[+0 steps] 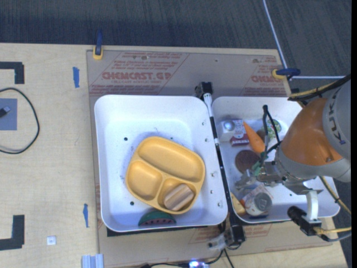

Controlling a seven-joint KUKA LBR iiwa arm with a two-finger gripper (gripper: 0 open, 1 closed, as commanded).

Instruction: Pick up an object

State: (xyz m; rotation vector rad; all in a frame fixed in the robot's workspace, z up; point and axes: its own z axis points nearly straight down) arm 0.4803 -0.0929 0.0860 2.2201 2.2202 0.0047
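Observation:
My gripper (252, 178) is low in the right bin (329, 208), among a cluster of small objects. It hangs just below a brown round disc (245, 160) and just above a silver can (258, 203) lying on its side. An orange carrot (255, 139) lies further back, next to a red and white packet (238, 134) and a green and white item (273, 129). The wrist and the clutter hide the gripper's tips. I see nothing clearly held.
The left bin (111, 121) holds a yellow divided plate (162, 163) with a tan bread roll (178, 196) in its near right compartment. A watermelon slice (157, 219) lies at that bin's front wall. The arm's grey and orange body (312, 144) covers the right bin's right side.

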